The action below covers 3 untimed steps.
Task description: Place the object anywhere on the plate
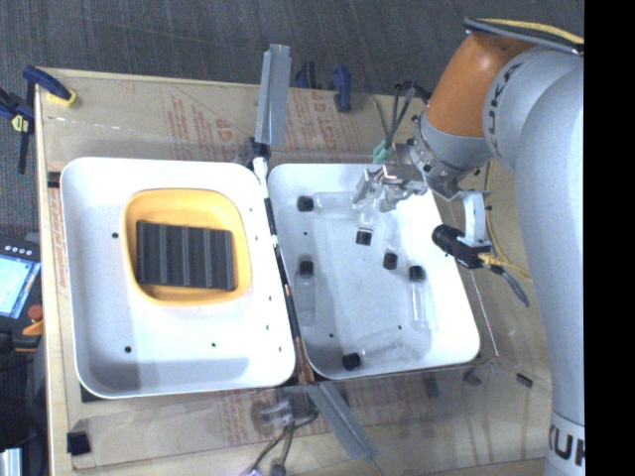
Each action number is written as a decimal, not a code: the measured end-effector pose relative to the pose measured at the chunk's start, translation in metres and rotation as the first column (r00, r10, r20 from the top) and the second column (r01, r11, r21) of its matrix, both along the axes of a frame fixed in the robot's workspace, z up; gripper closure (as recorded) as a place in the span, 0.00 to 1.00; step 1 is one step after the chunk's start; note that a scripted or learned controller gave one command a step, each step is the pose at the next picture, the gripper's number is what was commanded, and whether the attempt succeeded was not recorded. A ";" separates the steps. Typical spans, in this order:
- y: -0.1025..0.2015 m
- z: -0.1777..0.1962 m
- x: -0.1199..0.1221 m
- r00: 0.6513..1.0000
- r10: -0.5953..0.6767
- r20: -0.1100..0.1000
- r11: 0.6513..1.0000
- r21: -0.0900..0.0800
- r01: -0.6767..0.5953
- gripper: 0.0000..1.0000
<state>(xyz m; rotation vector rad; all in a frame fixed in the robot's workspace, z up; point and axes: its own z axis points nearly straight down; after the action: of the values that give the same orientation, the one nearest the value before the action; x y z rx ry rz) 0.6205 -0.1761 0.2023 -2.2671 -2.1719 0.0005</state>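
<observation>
So the yellow plate [189, 204] sits alone in the left bin [89, 266], probably kept clear as the drop spot. The clear bottles [422, 305] are scattered in the right bin [456, 335], just below the hand [382, 188] hovering at its top edge. Can't tell its grip.

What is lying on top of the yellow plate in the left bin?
A dark ridged rectangular object lies flat on the yellow plate, covering its middle. The plate's rim shows all around it. The plate surface beneath the object is covered, so it cannot be seen.
</observation>
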 end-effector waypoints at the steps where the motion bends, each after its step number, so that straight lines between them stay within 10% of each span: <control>1: 0.085 0.040 0.000 0.990 0.138 0.001 0.990 -0.001 -0.138 1.00; 2: 0.143 -0.012 0.029 0.968 0.252 -0.004 0.968 0.000 -0.252 1.00; 3: 0.172 -0.009 0.007 0.925 0.379 -0.003 0.925 0.000 -0.379 1.00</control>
<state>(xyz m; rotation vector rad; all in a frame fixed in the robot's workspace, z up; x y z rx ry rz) 0.6279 -0.0039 0.1937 -1.8037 -2.5672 0.0049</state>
